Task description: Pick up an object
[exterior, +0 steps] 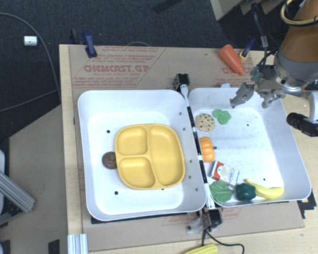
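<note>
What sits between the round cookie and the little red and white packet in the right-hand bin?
In the camera view, an orange piece lies between the cookie and the packet, by the bin's left wall.

Cookie (pixel 205 122), green piece (pixel 221 116), orange toy (pixel 206 148), banana (pixel 265 190), right bin (pixel 286 142)

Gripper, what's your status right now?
Gripper open, over right bin's far edge. Holding nothing. Green piece and cookie nearest. Nothing blocking.

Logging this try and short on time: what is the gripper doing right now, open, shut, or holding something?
Gripper: open, fingers spread with nothing between them, above the far end of the right bin.
</note>
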Controlling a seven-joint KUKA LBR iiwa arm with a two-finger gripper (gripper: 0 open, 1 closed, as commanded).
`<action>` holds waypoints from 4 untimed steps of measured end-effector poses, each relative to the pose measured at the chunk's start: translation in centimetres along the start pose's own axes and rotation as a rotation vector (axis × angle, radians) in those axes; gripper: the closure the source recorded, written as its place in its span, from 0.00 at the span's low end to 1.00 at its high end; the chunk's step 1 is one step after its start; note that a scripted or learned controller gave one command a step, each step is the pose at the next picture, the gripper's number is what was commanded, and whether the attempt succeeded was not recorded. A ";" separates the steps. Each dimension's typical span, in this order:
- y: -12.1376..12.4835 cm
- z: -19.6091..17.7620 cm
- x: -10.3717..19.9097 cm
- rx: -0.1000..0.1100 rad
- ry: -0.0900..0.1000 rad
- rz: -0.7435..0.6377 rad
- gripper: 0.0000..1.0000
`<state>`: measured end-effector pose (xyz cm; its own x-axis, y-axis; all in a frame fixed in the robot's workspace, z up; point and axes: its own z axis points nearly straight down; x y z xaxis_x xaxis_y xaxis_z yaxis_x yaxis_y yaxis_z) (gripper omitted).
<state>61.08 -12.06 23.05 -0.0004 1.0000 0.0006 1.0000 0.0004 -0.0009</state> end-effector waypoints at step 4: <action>5.6 14.5 2.9 0.000 0.001 -0.001 0.00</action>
<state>66.67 -9.12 8.50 -0.0012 1.0000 0.0012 1.0000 0.0012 -0.0004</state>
